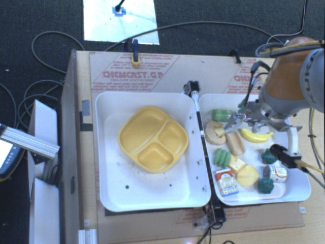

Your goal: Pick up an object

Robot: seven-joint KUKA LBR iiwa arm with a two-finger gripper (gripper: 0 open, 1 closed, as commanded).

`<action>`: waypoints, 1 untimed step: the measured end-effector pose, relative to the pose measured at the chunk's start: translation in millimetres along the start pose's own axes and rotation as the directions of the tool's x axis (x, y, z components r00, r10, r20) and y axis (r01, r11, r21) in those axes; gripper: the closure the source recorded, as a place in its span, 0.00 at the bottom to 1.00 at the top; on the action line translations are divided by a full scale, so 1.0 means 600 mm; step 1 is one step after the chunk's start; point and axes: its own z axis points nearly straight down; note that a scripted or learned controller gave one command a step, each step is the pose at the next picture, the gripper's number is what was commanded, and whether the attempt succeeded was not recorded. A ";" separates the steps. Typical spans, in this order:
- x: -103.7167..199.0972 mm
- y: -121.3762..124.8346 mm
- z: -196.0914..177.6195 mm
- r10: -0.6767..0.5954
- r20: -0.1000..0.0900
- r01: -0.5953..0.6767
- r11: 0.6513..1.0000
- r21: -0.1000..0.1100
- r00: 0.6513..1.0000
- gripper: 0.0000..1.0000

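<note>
Two shallow white bins are seen from above, set side by side on a cardboard-covered bench [152,70]. In the left bin [109,151] a yellow divided plate [153,138] is laid, turned at a slant, with three compartments. The right bin [299,187] is crowded with small toy foods: a green cylinder [220,115] near the top left, a round tan slice [215,133] below it, a tan bread-like roll [235,143], a yellow banana [256,135], a green leafy piece [222,157], a small yellow wedge [236,164], a red and white packet [226,181], a round yellow piece [248,176], two dark teal pieces [265,185] and a small white carton [278,173]. The grey arm with its orange band [284,72] is reached in from the right, over the upper part of the right bin. The gripper [237,120] is held low among the objects, just above the roll and beside the banana and the green cylinder. Whether it is released or clenched cannot be told, and no object is clearly seen grasped in it.
</note>
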 end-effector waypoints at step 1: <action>-0.013 -0.016 0.164 0.000 0.001 0.000 1.000 -0.002 1.000 0.00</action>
